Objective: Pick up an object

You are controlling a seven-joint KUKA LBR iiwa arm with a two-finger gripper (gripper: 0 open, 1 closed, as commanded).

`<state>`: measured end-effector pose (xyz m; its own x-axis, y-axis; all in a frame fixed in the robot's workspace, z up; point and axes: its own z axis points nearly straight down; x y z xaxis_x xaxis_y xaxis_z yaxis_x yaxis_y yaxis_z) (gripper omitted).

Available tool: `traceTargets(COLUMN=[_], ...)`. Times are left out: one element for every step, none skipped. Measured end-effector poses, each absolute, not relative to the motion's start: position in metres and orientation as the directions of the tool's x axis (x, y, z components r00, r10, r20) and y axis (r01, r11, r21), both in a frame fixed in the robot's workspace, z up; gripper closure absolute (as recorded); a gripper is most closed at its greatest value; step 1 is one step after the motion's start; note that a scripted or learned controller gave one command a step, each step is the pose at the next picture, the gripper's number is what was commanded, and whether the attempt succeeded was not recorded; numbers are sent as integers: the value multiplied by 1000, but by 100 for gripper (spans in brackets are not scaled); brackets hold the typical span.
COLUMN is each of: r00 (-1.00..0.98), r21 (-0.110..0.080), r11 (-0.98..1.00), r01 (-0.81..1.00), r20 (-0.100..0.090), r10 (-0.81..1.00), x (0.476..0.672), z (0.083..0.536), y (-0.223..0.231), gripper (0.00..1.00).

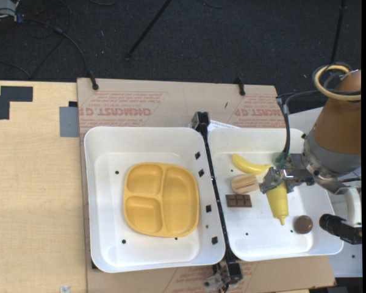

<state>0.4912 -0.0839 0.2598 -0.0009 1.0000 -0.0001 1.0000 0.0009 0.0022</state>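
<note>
The gripper (274, 179) sits low in the right bin (256, 249), right at the top of a yellow squeeze bottle (279, 201); how wide it stands cannot be told. Beside it lie a banana (249, 163), a bread roll (244, 183), a chocolate bar (238, 201) and a brown ball (302, 224), while the left bin (104, 237) holds a yellow divided plate (161, 199).

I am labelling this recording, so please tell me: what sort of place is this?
Probably a robotics lab test bench: a grey-and-orange robot arm reaches over two shallow white bins, and loose black cables cross the dark floor.
</note>
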Motion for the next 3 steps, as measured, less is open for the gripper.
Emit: traceTargets(r00=[-5,-4,-5], r21=[-3,-4,-5], r11=[5,4,5], r01=[1000,1000,1000], r20=[2,1,1], r10=[1000,1000,1000], x=[502,519,519], z=[261,247,241], y=[-39,6,62], gripper=[100,100,100])
